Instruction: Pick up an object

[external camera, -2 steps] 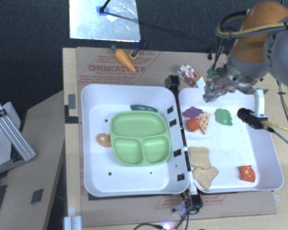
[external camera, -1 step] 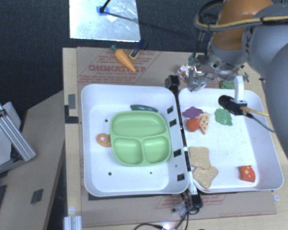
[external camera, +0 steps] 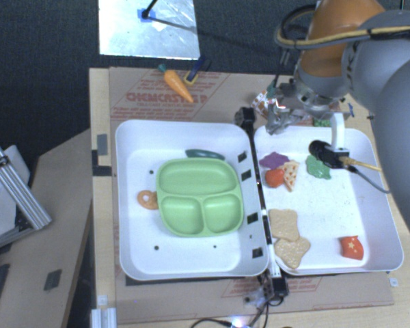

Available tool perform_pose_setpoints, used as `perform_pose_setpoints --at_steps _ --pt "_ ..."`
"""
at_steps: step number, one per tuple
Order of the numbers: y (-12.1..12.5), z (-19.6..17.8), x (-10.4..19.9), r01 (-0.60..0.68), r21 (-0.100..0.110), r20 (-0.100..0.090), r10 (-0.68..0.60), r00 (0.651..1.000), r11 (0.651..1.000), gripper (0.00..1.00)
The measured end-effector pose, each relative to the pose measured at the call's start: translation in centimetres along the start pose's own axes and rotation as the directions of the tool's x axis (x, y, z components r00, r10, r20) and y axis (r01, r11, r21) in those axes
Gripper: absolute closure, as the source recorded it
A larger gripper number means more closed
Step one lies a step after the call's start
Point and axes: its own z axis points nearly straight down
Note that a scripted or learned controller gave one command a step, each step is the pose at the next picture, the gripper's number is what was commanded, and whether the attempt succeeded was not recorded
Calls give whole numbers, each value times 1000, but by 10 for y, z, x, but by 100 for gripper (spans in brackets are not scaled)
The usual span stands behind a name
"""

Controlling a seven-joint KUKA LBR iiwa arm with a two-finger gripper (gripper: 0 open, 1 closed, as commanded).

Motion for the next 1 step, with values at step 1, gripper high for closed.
perform_pose_setpoints --at_steps 1 --pt "0 -14 -9 -4 -2 0 4 1000 1000 100"
